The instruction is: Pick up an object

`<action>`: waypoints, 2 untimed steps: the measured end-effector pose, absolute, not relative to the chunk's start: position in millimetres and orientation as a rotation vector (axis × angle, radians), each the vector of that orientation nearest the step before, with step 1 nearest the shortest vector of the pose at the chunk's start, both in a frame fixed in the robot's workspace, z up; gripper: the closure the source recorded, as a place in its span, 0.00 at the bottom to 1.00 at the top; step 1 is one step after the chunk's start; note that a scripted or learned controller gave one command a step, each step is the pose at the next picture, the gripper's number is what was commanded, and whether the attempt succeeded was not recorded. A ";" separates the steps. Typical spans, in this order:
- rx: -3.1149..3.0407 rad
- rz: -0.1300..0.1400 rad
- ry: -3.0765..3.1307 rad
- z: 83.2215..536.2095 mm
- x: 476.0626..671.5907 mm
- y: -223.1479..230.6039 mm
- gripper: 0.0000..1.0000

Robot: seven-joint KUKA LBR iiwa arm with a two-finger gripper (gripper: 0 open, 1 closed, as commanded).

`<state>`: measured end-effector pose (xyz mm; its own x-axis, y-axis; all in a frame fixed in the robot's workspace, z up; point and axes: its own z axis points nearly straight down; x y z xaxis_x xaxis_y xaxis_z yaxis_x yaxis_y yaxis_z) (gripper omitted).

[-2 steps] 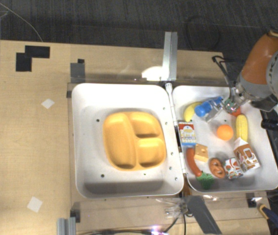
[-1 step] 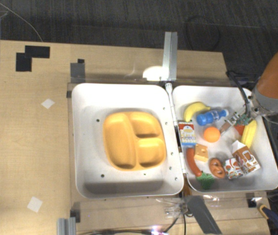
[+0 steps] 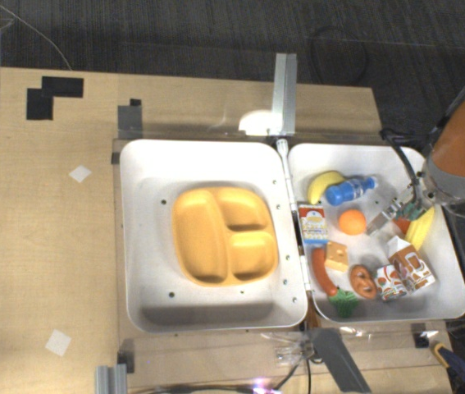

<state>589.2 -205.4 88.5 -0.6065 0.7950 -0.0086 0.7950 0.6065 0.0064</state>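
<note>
Down at the near edge of the right bin (image 3: 453,306) lie the closest things: a green piece (image 3: 345,303), a pretzel (image 3: 362,281) and two small cartons (image 3: 403,272), packed close together. Beyond them are a red sausage (image 3: 322,271), a cheese wedge (image 3: 337,255), a snack box (image 3: 312,224) against the divider, an orange ball (image 3: 352,222), a blue bottle (image 3: 348,190) and a banana (image 3: 324,185). The left bin (image 3: 142,220) carries only a yellow divided tray (image 3: 224,235).

The hand (image 3: 389,213) hangs low over the right bin, its metal fingers (image 3: 380,219) slightly apart with nothing between them, just beside the orange ball and near a second yellow fruit (image 3: 421,227) by the far wall.

Any of these would do, so I'd judge the orange ball the best pick: it sits a little apart from its neighbours. To do it well, the hand should centre over the ball, go straight down with the fingers straddling it, and close below its widest part. The risk is the ball rolling away towards the snack box.
</note>
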 end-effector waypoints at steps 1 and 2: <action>1.904 0.005 2.492 86.3 656.3 -179.0 0.00; 1.779 0.002 2.582 88.0 587.8 -207.6 0.00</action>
<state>587.8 -207.6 88.0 -0.3562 0.9344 -0.0047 0.9344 0.3562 0.0048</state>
